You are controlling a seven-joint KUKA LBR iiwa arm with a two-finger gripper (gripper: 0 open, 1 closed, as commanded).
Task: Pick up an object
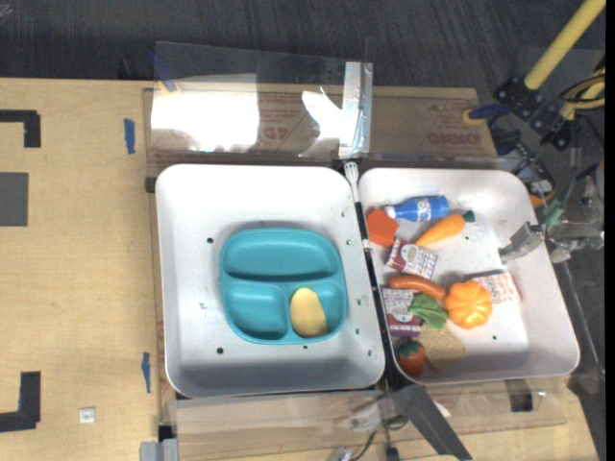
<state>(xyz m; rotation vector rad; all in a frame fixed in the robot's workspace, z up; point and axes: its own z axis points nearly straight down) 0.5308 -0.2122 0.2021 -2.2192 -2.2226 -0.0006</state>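
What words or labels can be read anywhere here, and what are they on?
None can be read for certain.
Brown cardboard behind the bins: red printing, too blurred to read.
Blue-and-white bottle: label too small.
Small packet and flat wrappers in the right bin: print too small to read.

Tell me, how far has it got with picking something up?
Hardly started, by the look of it. A potato already lies in the teal tray in the left bin. The tool sits at the right bin's edge, gripping nothing visible. The carrot, pumpkin and bottle await picking.
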